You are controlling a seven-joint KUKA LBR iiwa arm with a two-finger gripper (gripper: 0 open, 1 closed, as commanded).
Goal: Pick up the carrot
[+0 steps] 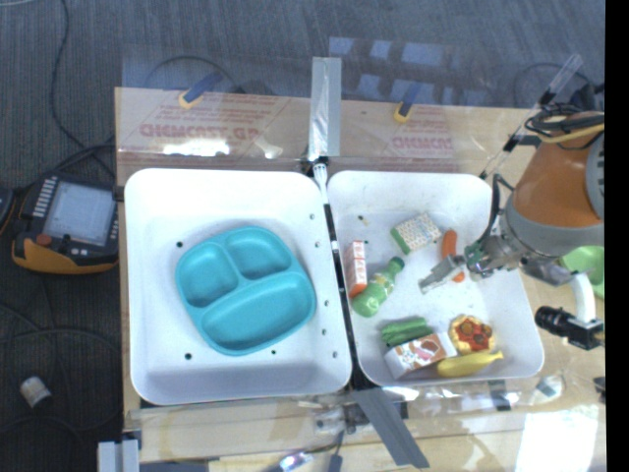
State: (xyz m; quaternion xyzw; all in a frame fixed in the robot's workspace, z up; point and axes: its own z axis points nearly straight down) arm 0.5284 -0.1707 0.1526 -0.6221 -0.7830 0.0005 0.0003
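Orange carrot (450, 243) lies in the right bin (511, 313) — just right of a speckled green block (416, 231). We see the gripper (439, 277) beside it — open or closed, we cannot tell.

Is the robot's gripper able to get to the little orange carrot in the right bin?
Probably yes. The gripper hangs right beside the small orange carrot in the right white bin, and nothing lies on top of it. The speckled green-and-white block sits close by, which might crowd the grab.
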